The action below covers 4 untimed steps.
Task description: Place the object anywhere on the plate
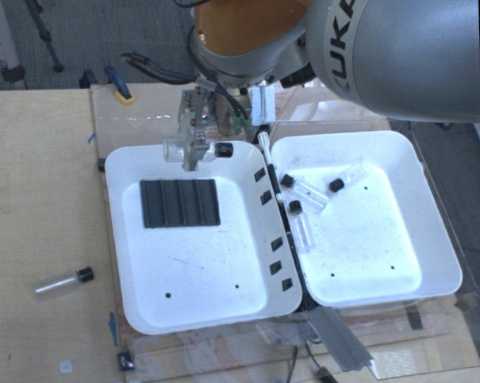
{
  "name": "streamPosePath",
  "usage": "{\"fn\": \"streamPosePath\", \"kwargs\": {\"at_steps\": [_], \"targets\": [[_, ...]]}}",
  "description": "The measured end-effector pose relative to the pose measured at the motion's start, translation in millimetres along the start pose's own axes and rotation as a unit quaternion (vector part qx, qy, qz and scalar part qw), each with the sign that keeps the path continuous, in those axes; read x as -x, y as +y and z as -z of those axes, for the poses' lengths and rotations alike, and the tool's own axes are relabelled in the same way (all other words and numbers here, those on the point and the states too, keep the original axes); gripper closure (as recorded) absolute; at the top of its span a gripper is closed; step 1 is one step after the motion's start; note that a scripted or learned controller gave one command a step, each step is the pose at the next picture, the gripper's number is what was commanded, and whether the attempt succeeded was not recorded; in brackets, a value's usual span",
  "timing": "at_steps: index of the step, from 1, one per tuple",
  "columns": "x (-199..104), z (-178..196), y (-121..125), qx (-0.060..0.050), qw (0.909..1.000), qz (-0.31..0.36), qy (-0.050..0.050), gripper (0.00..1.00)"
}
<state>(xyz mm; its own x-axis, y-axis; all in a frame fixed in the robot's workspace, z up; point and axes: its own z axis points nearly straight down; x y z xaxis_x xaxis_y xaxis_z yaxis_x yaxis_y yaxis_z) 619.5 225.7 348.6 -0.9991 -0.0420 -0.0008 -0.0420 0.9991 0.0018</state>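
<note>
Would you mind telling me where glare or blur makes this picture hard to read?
In the camera view, the clear vials wash out against the bright white right bin; the gripper over the left bin is slightly soft, with a vial at its tip; the dark plate reads crisply.

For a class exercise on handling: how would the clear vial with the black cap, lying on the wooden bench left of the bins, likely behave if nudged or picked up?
The vial lies on its side and looks cylindrical, so a nudge would probably make it roll. Its clear, smooth wall suggests it could slip between fingers. It looks small and thin, so probably light, and possibly breakable if glass; the picture cannot settle the material.
</note>
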Motion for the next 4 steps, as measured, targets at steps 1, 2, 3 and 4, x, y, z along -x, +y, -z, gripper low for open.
{"fn": "streamPosePath", "kwargs": {"at_steps": [1,2,3,4], "targets": [[-6.1,86.6,0.2,0.001,0.9538,0.300,-0.004,1.00],[7.5,87.9,-2.7,0.000,0.8615,0.508,-0.005,1.00],[46.9,62.6,-10.1,0.000,0.7234,0.690,-0.004,1.00],[46.3,-5.4,-5.5,0.002,0.5368,0.844,0.000,1.00]]}}
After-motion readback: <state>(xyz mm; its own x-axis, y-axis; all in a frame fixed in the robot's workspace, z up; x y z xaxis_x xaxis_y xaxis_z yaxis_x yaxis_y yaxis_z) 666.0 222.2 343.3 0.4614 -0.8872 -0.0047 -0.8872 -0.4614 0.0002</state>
